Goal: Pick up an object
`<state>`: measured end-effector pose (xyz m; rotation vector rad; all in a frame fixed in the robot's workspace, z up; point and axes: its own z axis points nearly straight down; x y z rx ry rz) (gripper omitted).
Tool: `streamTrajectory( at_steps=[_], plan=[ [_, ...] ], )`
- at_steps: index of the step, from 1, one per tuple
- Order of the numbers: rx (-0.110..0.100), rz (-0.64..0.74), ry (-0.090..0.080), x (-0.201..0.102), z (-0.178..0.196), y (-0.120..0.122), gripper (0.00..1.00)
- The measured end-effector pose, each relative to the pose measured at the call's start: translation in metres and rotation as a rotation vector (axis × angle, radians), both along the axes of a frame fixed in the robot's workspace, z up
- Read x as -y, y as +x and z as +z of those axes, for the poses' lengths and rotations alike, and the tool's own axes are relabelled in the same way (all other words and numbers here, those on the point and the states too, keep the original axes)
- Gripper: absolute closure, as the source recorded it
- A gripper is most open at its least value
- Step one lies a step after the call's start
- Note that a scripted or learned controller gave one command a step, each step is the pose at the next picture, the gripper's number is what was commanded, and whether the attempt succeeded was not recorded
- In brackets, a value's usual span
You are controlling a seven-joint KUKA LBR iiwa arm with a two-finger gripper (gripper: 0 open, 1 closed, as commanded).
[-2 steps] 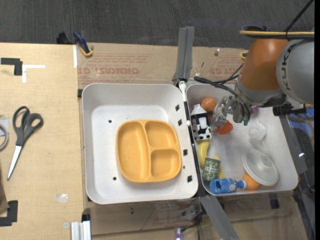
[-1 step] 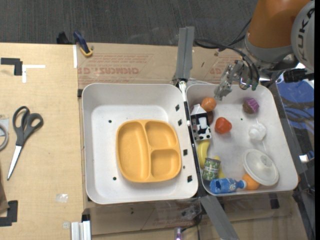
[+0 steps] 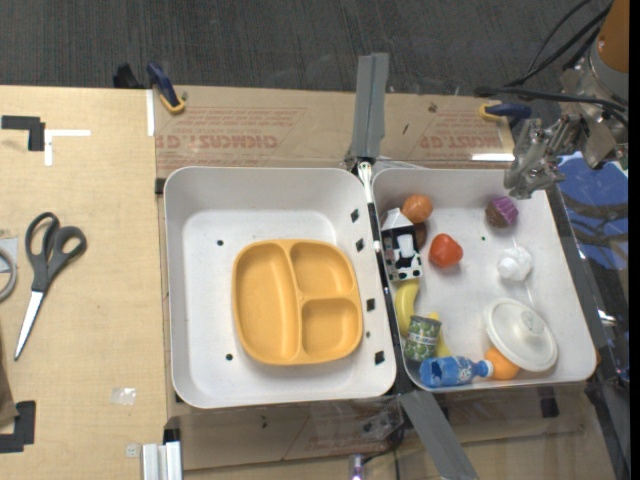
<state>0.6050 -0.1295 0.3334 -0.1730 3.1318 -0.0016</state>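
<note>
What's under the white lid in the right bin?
An orange ball pokes out from under the white lid, at its lower left edge, beside the blue bottle. Most of the ball is covered, and anything else beneath the lid is hidden.

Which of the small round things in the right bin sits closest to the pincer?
The purple ball, at the bin's far right corner just below the pincer. The orange ball, red ball and white ball lie farther away.

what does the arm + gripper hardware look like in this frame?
The gripper is a grey metal assembly with slim, pale metallic parts. An orange band shows on the arm above it. Black cables loop around the wrist, beside a blue cover.
</note>
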Motion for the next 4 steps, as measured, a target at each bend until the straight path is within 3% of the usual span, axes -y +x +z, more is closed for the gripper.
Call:
streamTrajectory(
  at_steps=[1,2,3,4],
  plan=[
    [-0.002,0.146,0.000,-0.012,-0.230,-0.029,1.00],
    [-0.002,0.146,0.000,-0.012,-0.230,-0.029,0.00],
    [0.008,0.148,-0.002,-0.028,-0.236,0.041,0.00],
    [0.003,0.033,-0.001,0.050,-0.234,0.021,0.00]
  ],
)
